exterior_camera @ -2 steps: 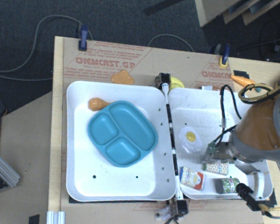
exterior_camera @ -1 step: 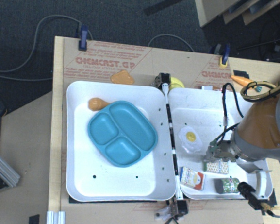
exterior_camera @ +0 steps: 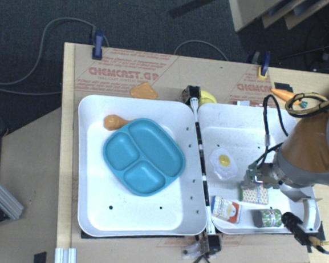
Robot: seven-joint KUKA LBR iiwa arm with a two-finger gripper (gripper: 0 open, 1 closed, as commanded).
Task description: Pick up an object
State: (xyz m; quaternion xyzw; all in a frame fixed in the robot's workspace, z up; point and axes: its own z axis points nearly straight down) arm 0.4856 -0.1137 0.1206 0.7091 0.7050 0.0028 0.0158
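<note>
My gripper [exterior_camera: 255, 182] hangs low over the right bin [exterior_camera: 240, 120], directly above a small patterned packet [exterior_camera: 255, 195]. Just left of it sits a clear cup with a yellow spot [exterior_camera: 223, 162]. A red and white carton [exterior_camera: 226, 209] and a green-labelled can [exterior_camera: 268, 218] lie along the bin's front edge. In the left bin [exterior_camera: 92, 173] rests a blue divided plate [exterior_camera: 144, 155], with an orange drumstick-shaped toy [exterior_camera: 115, 121] at its upper left.
An orange object [exterior_camera: 144, 91] and a yellow one [exterior_camera: 206, 97] sit on the board behind the bins. Cables [exterior_camera: 269, 117] loop over the right bin's back. Blue clamps [exterior_camera: 98, 43] hold the board's far edge.
</note>
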